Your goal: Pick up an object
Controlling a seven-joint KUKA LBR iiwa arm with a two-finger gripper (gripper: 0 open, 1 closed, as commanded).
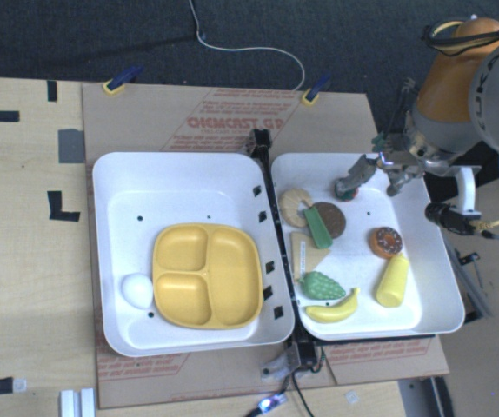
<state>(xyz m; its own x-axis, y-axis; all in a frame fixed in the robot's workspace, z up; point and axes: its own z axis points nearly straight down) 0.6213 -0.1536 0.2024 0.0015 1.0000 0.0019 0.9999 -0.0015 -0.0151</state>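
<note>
My gripper (375, 182) hovers over the far part of the right bin (436, 298), fingers spread open with nothing between them. Below and left of it lie a tan round piece (294, 203), a brown disc (331, 216) and a green bar (317, 228) across them. A chocolate donut (386, 241) and a yellow cylinder (391, 281) lie nearer the bin's right side. A banana (332, 309), a green leafy piece (322, 285) and a beige stick (299, 255) sit along the near left.
The left bin (115, 189) holds a yellow divided plate (206, 274) and a white ball (136, 289). A black divider clip (261, 142) joins the bins at the far edge. The arm (458, 85) comes in from the upper right.
</note>
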